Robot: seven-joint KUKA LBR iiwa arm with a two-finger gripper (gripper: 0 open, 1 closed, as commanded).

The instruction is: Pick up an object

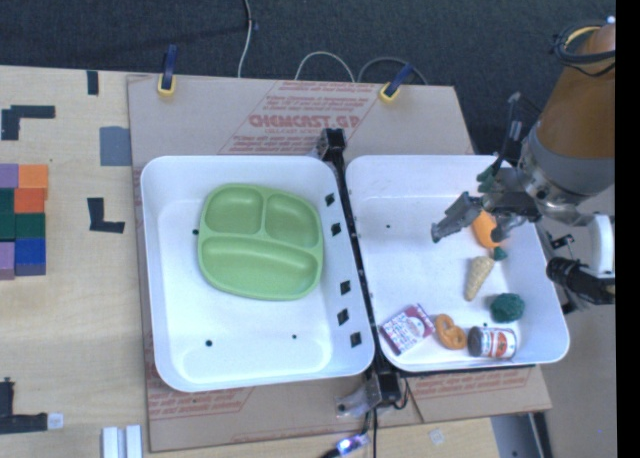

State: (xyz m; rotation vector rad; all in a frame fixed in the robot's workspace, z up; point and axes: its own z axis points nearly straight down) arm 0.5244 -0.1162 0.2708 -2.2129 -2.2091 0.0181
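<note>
My gripper (478,224) hangs over the right bin (400,196), near its right side, with its dark fingers spread open. A small orange object (486,232) shows between the fingers; I cannot tell whether it lies on the bin floor or touches them. Just below it lies a cream cone-shaped piece (479,277). Further toward the front are a dark green lump (507,306), a small can (493,342), an orange-brown ring-shaped piece (447,331) and a red and white packet (405,330).
The left bin (170,346) holds a green divided plate (262,241). A black divider (343,246) runs between the bins. Coloured blocks (25,221) sit at the bench's far left. The arm's grey and orange body (580,116) stands at the right.
</note>
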